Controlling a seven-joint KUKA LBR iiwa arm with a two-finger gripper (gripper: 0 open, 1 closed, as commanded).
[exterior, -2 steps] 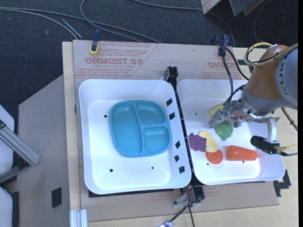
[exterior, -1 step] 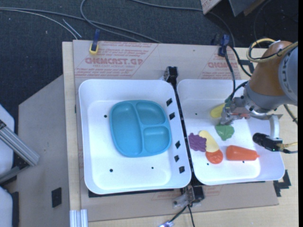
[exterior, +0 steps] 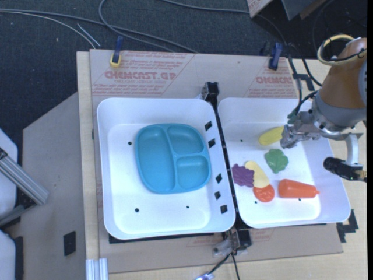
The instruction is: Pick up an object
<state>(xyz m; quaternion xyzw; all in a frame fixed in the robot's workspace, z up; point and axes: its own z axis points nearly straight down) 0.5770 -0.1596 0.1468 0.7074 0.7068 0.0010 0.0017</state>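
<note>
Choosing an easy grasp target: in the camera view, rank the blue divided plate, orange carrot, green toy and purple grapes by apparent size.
1. blue divided plate
2. orange carrot
3. green toy and purple grapes: too alike to rank.

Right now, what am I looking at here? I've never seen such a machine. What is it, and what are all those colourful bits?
You are looking down from a camera fixed above a bench. The grey and orange thing on the right is a robot arm; its gripper is low over the right bin, by a yellow toy. I can't tell if it holds anything. That bin also has toy food: a green piece, a purple one, a red one and an orange carrot. The left bin holds a blue divided plate.
</note>
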